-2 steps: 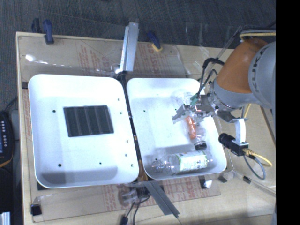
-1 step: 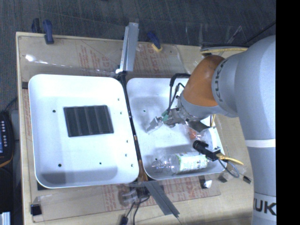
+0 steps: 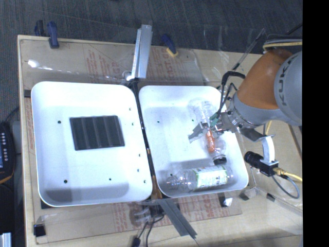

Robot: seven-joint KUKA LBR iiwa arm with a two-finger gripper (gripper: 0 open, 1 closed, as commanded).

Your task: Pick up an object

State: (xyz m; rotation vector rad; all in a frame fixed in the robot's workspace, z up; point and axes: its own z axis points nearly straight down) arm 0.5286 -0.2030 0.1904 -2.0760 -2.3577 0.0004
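Observation:
The right bin holds clear plastic bottles. One with a white label lies along the near wall. A smaller one with an orange label and black cap lies near the right wall. A third clear bottle rests further back. My gripper reaches in from the right and hovers low between the orange-label bottle and the rear clear bottle, close above both. I see nothing clearly held in it. A dark ridged rectangular block lies flat in the left bin.
A metal bar stands upright behind the seam between the bins. Blue clamps hold the bench's back edge. A black cable plug and a cable hang off the arm, right of the right bin.

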